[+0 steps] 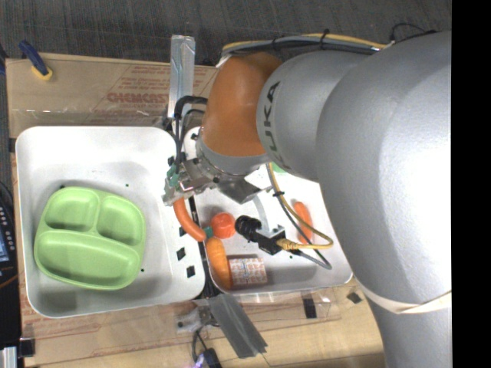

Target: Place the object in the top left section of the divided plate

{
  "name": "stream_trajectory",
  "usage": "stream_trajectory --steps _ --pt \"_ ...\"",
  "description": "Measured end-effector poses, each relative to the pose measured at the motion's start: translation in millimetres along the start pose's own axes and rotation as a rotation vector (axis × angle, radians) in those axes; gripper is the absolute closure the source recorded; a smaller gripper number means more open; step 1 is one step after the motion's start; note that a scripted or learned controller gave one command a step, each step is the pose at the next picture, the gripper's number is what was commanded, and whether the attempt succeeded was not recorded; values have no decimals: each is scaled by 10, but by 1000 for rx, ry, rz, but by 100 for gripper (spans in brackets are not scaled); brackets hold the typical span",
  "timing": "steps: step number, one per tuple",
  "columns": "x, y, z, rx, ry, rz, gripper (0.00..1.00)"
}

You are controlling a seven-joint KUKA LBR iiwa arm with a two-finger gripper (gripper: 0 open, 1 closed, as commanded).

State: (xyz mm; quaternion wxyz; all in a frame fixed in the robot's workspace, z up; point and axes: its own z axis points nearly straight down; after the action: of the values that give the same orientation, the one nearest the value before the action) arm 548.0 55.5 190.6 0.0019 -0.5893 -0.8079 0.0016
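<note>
A light green divided plate (88, 240) lies in the left bin (92, 148), with two small sections on its far side and one large section nearer the front. My gripper (176, 192) hangs over the rim between the two bins, to the right of the plate. It is shut on the upper end of a curved orange carrot-like piece (186, 219), which hangs down and to the right across the bin divider. The grey arm and its orange band cover most of the right bin (337, 271).
In the right bin lie a small orange-red round thing (222, 223), an orange bottle-shaped thing (217, 259) beside a labelled can (247, 271), and another orange piece (304, 216) partly under the arm. Cardboard (100, 87) lies behind the bins.
</note>
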Motion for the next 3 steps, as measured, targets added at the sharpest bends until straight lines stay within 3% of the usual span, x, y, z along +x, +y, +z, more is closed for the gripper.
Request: stream_trajectory --steps 1,2,3 --pt "-98 -487 -359 -1 0 -98 100" --pt "135 -336 -41 2 0 -92 100" --pt "-306 -776 6 0 0 -14 100"
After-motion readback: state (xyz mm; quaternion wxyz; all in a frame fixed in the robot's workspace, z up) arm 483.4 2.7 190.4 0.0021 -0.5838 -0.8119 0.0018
